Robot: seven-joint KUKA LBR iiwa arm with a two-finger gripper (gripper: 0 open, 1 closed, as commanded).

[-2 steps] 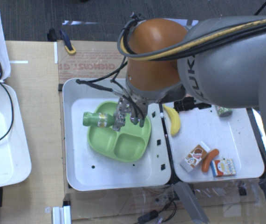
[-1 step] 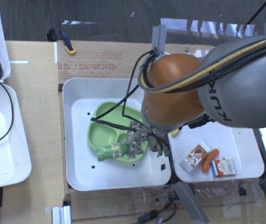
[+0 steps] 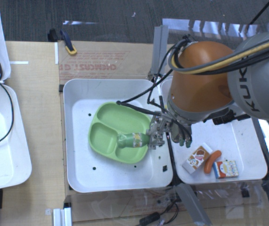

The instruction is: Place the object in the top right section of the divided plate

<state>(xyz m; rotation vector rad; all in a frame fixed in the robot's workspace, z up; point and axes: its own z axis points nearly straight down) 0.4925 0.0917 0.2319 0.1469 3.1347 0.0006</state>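
A light green divided plate lies in the left of the two bins, with one long section and two smaller ones. A small green bottle-like object with a pale printed label lies on its side over the plate's lower right section. My gripper is at the object's right end, right against it, at the plate's right rim. The grey arm with its large orange band comes in from the right and hides the bin wall between the two bins.
The right bin holds a small carton with a red-and-white print, an orange sausage-shaped piece and a small orange-and-white box. Black cables run from the arm across the plate's top edge. Another white tray sits far left.
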